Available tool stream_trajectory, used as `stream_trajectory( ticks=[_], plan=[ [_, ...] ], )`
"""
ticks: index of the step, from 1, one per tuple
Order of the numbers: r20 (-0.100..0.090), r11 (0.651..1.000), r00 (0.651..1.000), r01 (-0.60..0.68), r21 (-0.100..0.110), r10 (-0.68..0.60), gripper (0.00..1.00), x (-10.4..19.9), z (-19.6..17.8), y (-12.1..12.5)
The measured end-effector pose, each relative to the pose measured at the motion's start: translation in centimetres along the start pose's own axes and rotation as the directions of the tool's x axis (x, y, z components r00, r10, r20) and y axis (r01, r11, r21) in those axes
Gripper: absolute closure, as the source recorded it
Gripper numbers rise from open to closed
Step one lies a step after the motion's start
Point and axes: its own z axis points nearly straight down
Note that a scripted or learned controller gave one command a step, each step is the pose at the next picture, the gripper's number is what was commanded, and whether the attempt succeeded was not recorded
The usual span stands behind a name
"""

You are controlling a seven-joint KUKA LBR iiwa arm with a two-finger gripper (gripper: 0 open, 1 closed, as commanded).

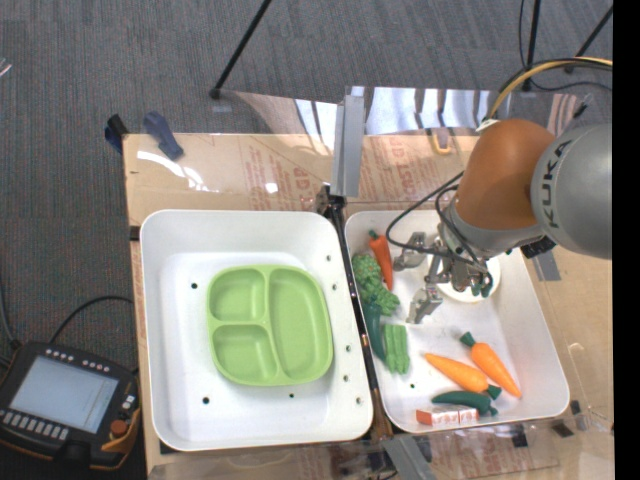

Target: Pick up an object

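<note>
The grey arm with its orange band (505,173) is seen reaching in from the right over the right-hand shallow white bin (535,318). The two-finger metal gripper (424,290) is held low over the upper middle of that bin, with its fingers spread apart and nothing seen between them. A small white round object with a dark green edge (468,280) lies just beside the gripper, partly hidden by the wrist.

In the same bin are noted: a slim orange carrot (382,255) near the left wall, a green leafy vegetable (372,280) below it, a bunch of green bean pods (396,346), two orange toy carrots (457,370) (492,362) toward the lower right, a dark green vegetable (466,399), and a small red-and-white piece (446,417) at the front wall.

The left-hand white bin (170,258) holds a light green three-compartment plastic plate (270,325), lying flat.
</note>
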Motion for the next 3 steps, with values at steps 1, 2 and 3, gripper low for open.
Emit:
stream_trajectory(
  ticks=[1, 2, 3],
  plan=[
    [-0.005, 0.986, 0.986, -0.167, 0.002, 0.167, 0.00, 9.3, 0.1, 0.3],
    [0.002, 0.997, 0.997, -0.075, 0.001, 0.075, 0.00, -0.4, 0.0, 0.9],
    [-0.002, 0.973, 0.973, -0.229, 0.002, 0.229, 0.00, 5.5, 0.1, 2.2]
  ],
)
